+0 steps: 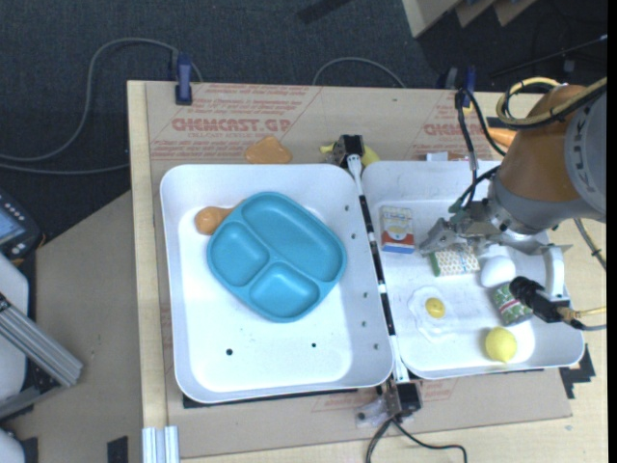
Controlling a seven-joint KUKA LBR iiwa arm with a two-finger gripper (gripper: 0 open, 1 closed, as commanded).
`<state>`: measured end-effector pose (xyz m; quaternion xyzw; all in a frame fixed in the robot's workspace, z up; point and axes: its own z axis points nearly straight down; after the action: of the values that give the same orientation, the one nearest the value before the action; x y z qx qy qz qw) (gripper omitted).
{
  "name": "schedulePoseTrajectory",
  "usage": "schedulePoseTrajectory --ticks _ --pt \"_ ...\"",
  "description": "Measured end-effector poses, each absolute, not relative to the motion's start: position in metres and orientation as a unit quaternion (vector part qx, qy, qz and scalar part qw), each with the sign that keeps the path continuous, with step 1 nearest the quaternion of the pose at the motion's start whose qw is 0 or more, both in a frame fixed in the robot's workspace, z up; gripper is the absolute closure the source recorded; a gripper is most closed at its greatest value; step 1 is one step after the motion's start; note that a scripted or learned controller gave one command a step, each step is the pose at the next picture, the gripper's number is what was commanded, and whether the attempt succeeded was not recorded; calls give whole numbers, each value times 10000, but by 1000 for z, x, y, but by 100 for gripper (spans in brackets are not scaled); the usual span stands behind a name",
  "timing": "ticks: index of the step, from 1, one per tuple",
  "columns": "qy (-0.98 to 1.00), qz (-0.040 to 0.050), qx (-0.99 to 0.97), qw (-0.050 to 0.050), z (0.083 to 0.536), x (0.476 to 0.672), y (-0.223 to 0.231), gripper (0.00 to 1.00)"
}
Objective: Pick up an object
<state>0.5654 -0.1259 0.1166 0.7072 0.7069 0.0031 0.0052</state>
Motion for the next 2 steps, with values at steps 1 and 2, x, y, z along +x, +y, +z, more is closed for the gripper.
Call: schedulePoseTrajectory --ticks 1,2 --pt "7063 -1 7079 20 109 588 -163 0" --pt "7077 11 7065 88 90 581 -120 0"
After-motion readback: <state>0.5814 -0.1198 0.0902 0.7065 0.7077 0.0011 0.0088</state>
